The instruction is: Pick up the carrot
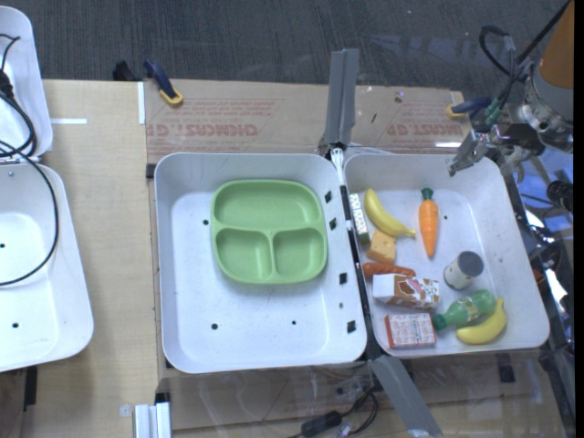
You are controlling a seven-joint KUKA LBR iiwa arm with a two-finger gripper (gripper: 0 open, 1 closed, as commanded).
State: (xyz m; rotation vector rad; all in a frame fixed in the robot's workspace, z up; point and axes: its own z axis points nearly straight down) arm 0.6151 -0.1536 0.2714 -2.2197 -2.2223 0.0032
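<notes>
The carrot (429, 227) lies in the right bin (523, 245), toward its far middle, orange with its green top pointing to the back wall. Nothing touches it; a yellow banana (388, 214) lies just to its left. My gripper (467, 151) hangs over the bin's far right corner, up and to the right of the carrot and well apart from it. Nothing shows in its grasp. The grey arm with its orange band comes in from the top right.
Near the carrot the right bin also holds a cheese wedge (382, 246), a grey can (465, 267), a green bottle (465, 308), a second banana (482, 326) and two small cartons (408, 291). A green divided plate (270, 231) sits in the left bin (173, 272).
</notes>
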